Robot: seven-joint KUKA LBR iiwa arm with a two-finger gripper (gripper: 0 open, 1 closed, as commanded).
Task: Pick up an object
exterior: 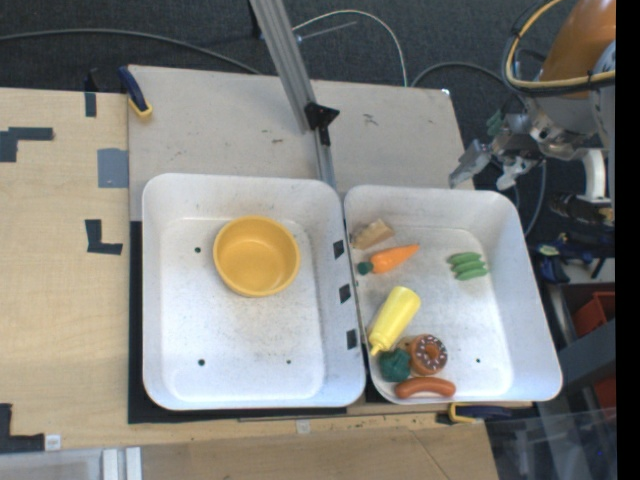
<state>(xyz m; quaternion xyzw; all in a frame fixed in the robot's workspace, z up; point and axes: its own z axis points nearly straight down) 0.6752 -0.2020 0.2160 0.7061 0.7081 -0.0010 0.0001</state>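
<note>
right bin — right half open | toys crowd left

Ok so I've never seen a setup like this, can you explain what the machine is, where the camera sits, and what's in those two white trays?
One camera looks down at a slant on a bench. The robot arm reaches in from the right; its gripper hangs above the right bin's far corner, holding nothing. The left bin holds a yellow bowl. The right bin holds toy food: a carrot, green beans, a yellow bottle, a doughnut and a sausage.
</note>
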